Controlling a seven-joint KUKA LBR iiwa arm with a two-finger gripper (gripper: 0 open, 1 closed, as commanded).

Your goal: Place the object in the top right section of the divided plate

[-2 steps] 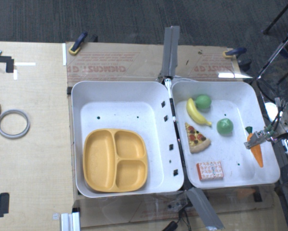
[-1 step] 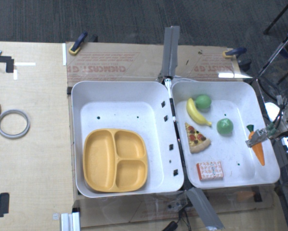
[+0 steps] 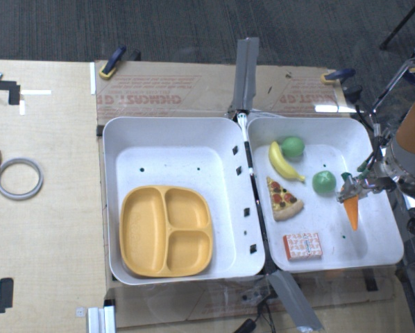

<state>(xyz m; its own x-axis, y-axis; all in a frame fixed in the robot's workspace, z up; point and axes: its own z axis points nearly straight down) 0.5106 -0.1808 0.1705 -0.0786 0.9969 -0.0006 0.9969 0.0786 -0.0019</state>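
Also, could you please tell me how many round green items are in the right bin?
2. One green ball sits near the back, just right of the banana. The other green ball lies further forward and right, beside the gripper at the carrot.

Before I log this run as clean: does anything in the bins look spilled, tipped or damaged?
Nothing stands out. The divided plate lies flat in the left bin. In the right bin, the banana, pizza slice, two green balls and carrot look intact.
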